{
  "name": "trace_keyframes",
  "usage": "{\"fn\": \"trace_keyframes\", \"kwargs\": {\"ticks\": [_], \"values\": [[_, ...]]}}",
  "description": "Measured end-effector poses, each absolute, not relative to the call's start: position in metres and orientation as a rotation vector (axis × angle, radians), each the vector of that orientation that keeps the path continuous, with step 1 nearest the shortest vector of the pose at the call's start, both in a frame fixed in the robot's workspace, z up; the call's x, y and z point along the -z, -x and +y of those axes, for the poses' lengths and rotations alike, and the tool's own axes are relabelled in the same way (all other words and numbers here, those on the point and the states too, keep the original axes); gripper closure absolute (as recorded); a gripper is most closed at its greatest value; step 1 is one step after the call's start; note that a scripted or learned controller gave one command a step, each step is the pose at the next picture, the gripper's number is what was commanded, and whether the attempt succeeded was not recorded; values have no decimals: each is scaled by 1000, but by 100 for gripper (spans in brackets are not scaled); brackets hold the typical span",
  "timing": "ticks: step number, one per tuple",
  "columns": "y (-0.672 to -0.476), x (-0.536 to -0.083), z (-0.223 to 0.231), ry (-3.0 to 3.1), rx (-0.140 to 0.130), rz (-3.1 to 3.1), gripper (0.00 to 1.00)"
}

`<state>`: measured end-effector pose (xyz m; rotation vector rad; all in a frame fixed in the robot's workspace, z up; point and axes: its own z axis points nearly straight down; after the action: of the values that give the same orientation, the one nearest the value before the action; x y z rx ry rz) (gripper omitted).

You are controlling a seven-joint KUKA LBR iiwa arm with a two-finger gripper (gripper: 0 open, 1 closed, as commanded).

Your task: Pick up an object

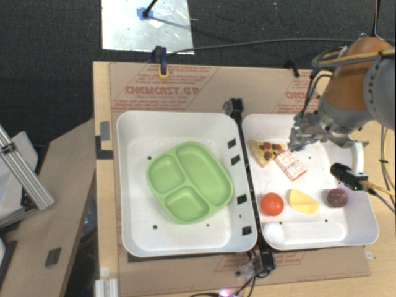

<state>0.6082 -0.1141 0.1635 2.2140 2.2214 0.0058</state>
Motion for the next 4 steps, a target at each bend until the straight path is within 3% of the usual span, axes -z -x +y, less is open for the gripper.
{"fn": "trace_keyframes", "kwargs": {"ticks": [2, 4], "values": [[-614, -255, -117, -2212, -6, 2223, 100], [-627, -241, -13, -2212, -2, 2231, 100]]}}
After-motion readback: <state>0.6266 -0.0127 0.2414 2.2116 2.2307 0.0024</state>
